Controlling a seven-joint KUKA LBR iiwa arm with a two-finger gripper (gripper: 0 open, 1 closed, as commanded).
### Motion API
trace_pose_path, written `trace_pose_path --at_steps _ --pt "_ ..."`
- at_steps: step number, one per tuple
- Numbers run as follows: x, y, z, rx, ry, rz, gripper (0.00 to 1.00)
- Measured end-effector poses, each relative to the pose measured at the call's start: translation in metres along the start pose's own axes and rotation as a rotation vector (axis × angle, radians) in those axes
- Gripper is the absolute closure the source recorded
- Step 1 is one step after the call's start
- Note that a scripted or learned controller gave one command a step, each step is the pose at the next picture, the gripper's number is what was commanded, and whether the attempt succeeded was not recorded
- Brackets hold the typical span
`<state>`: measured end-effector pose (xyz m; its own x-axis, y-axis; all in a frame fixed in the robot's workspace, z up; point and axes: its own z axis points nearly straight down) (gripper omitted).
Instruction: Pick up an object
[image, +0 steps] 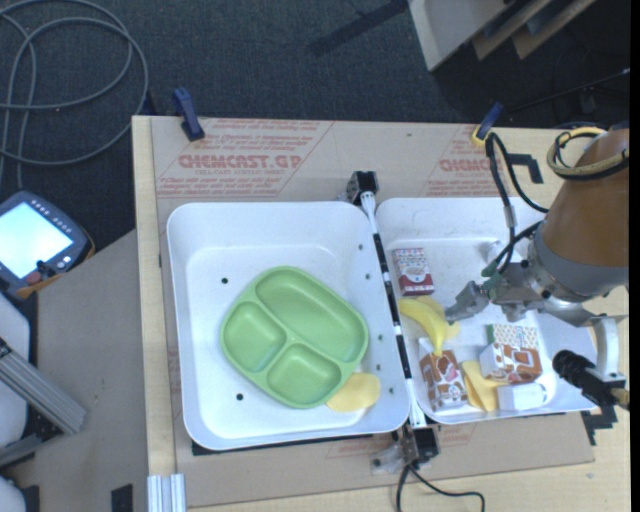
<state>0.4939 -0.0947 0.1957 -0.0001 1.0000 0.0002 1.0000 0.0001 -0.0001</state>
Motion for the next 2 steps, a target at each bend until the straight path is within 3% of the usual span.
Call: trace_pose_path --at_steps 1,2 --pt "0.0 0.018 0.07 0.002 0.001 0.001 0.0" --pt "0.003 0.01 0.112 0.002 0.001 0.001 0.0"
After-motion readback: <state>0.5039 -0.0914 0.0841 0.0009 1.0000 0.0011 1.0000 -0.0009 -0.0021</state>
